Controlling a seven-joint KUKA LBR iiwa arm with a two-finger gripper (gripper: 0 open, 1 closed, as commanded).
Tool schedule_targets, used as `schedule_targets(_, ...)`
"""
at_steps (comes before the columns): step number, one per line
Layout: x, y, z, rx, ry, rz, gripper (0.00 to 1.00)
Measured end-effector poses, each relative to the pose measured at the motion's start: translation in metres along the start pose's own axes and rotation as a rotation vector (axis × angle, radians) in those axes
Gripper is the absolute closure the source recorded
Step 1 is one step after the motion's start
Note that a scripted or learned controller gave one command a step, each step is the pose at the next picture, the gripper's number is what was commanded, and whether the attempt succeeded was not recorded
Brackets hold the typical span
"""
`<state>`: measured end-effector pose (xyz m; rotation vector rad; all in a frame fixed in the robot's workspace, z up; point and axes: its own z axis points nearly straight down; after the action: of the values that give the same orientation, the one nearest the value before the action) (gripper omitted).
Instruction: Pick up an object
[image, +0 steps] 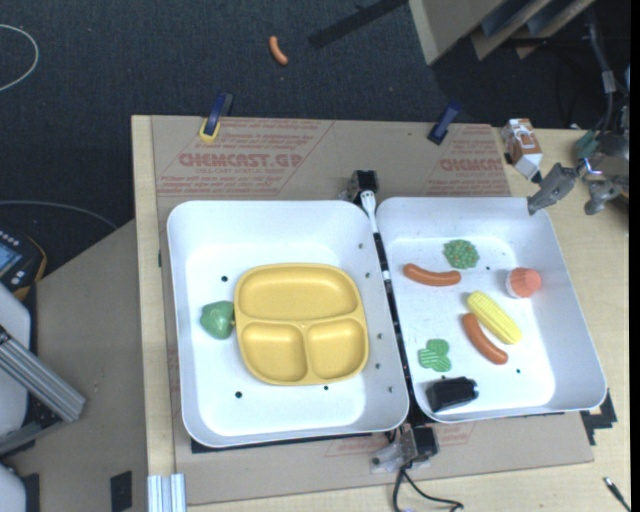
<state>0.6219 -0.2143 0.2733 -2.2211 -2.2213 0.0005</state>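
A: What is lying on the table (150, 400) right now?

B: Two white bins are sitting side by side. The left bin (190, 240) is holding a yellow tray (300, 322) with a green toy (216, 319) touching its left edge. The right bin (570, 330) is carrying the small pieces: a corn cob (494, 317), two sausages (432, 274) (484, 338), a broccoli (460, 252), a pink ball (523, 283), a green leaf (434, 354) and a black block (451, 392).

A: And the pincer?

B: The pincer (575, 185) is hanging at the upper right, just past the right bin's far corner. It is carrying nothing; how far apart it is standing I cannot tell, since it is showing small and blurred.

A: So which way is the pick lying?

B: Everything is lying below and to the left of it in the picture. The ball is sitting nearest, then the broccoli. The cob and the sausage beside it are running slantwise, upper left to lower right, so I am judging that a grasp across that axis is needing a wrist turn.
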Motion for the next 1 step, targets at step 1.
schedule_targets(1,0.0014,-0.0052,0.0629,0.007,0.002,0.000,0.00)
